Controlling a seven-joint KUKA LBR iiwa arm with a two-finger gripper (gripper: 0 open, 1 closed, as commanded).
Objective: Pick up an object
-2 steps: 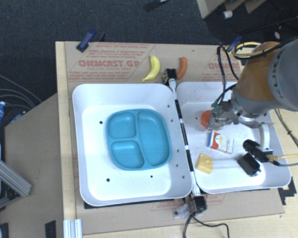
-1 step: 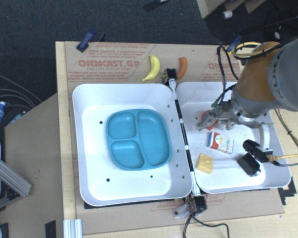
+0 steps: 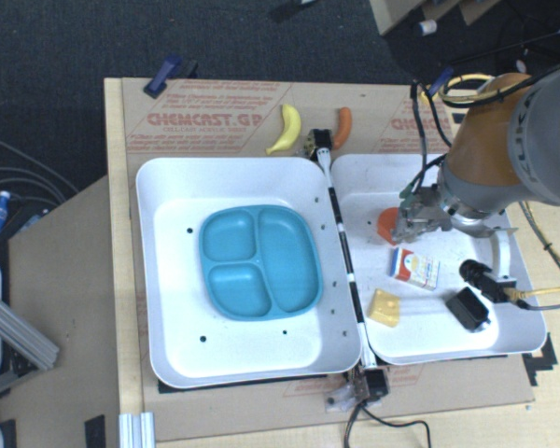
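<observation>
We take the small white carton (image 3: 413,268) w/ red & blue print as our ref pt; it lies flat, a bit tilted, approx mid of the right bin (image 3: 373,183). The gripper (image 3: 416,220) hangs just above the carton in the view, pointing down into the same bin, arm coming in from the right. Whether it's spread or closed we can't tell, since the wrist body blocks our look. A red-orange roundish obj (image 3: 388,224) sits up-left of the carton, right at the gripper's left side; touching or just beside, we can't say, and we don't see it gripped. A yellow block (image 3: 385,308) lies down-left of the carton, near but apart. Well left of the carton, in the left bin (image 3: 168,250), a blue divided plate (image 3: 261,259) lies flat. Far up-left of the carton, on the bench (image 3: 215,110) beyond the bins, are a banana (image 3: 286,130) and an orange elongated item (image 3: 342,126); further left still, a blue thing (image 3: 163,77) sits at the bench corner.
</observation>
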